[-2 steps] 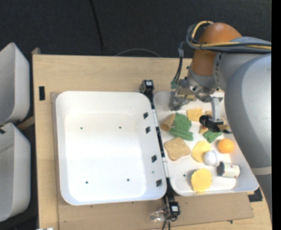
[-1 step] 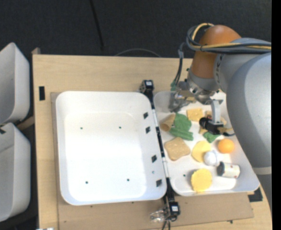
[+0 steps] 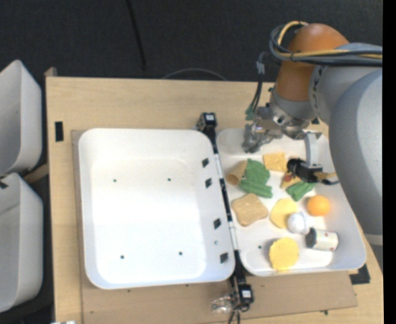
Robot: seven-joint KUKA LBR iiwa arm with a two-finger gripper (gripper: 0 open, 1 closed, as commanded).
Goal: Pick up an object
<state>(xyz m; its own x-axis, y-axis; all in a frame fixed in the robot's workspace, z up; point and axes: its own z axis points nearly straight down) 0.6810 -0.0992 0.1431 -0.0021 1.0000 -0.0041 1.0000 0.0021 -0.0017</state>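
Hanging over the far edge of the right-hand white plastic bin, the grey arm's two-finger gripper points down with its tips close above the bin floor; from here I cannot tell whether the fingers are open or closed, and nothing shows between them. Just in front of the fingers lies a green leafy plastic piece, with a small yellow square block beside it. Further toward me sit a tan toast-shaped slice, an orange ball, a white egg-shaped piece and a round yellow disc. To the fingers' left lies the other white bin on the wooden table.
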